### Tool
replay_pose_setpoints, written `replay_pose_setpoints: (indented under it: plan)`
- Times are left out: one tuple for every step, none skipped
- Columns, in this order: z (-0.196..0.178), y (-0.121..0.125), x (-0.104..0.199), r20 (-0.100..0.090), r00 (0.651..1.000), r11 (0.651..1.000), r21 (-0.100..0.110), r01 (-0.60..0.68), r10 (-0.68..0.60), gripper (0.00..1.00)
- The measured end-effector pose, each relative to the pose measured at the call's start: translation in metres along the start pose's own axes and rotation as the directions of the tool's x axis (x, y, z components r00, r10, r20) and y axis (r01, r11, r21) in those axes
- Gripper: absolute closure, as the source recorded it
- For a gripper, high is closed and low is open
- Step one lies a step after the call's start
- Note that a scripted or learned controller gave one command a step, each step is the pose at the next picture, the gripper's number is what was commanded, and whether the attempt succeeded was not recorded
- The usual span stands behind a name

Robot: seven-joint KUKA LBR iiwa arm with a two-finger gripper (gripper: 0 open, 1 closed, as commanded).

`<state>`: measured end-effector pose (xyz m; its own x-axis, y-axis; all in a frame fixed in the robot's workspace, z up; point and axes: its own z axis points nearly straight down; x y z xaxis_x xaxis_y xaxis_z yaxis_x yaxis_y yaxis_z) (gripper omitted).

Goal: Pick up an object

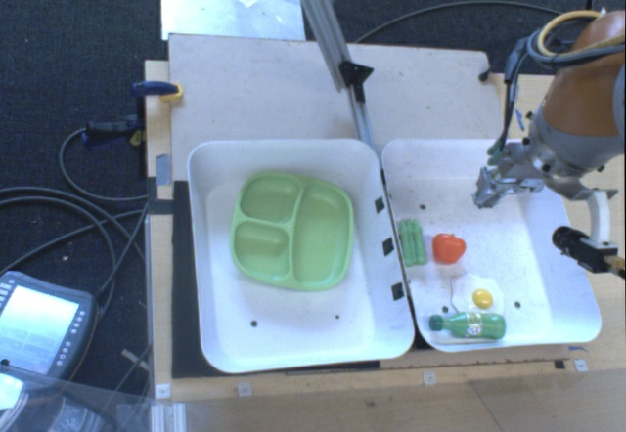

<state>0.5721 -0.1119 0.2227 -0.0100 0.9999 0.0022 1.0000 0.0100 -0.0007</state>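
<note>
The right bin (548, 254) holds a green ridged piece (412, 242) at its left wall, an orange-red toy pepper (449, 247) beside it, a fried-egg toy (480, 296) and a green bottle (470, 325) lying near the front edge. My gripper (489, 192) hangs over the bin's back middle, above bare floor, well behind and to the right of the pepper. Nothing shows between its fingers.
The left bin (220, 323) holds a light green divided plate (292, 231). A grey metal pole (323, 15) slants down to the divider between the bins. Cables and a pendant screen (34, 318) lie off the bench at left.
</note>
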Motion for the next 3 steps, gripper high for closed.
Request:
replay_pose_setpoints:
  plan:
    - [0.009,-0.013,0.056,0.000,1.000,1.000,0.000,0.001,-0.001,1.00]
    - [0.014,-0.018,0.106,0.000,1.000,1.000,-0.001,0.001,-0.001,1.00]
    - [0.017,-0.037,0.161,0.000,1.000,1.000,0.001,0.001,-0.001,1.00]
